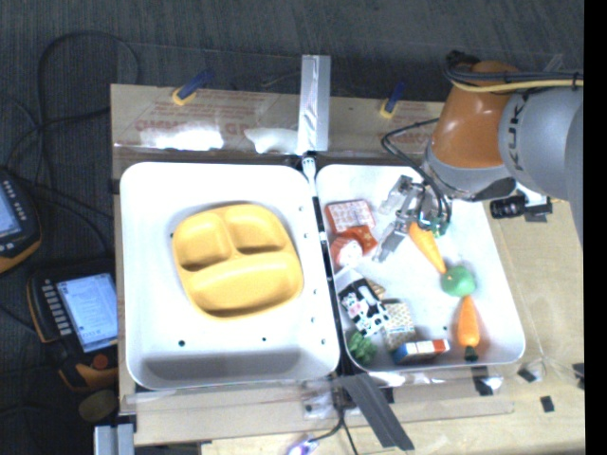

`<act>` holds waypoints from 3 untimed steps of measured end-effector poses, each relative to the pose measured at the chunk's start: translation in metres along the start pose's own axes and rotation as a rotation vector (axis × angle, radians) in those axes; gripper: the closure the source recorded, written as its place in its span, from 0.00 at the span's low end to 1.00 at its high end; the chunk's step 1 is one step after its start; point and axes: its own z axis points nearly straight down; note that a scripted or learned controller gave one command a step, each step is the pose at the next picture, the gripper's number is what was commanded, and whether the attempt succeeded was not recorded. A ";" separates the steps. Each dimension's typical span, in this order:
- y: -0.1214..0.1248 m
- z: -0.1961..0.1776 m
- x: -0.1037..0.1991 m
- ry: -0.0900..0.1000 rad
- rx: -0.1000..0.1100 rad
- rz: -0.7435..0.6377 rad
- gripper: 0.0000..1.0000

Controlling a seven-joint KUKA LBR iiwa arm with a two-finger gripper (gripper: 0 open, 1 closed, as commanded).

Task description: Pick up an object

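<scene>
Two bins (133, 254), one yellow tray (237, 259)

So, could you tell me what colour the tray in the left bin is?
Yellow tray, clear in the camera view.

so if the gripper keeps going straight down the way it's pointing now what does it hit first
Most likely the red packet or the bin floor beside it. The gripper points down and leftward in the right bin, its fingers reaching toward that packet, with the carrot just beside them. Depth is hard to judge from above.
</scene>
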 end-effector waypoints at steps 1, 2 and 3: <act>-0.045 0.025 -0.001 -0.010 0.001 -0.016 0.00; -0.045 0.014 -0.003 -0.015 0.001 -0.018 1.00; 0.015 -0.102 0.027 -0.003 -0.001 -0.002 1.00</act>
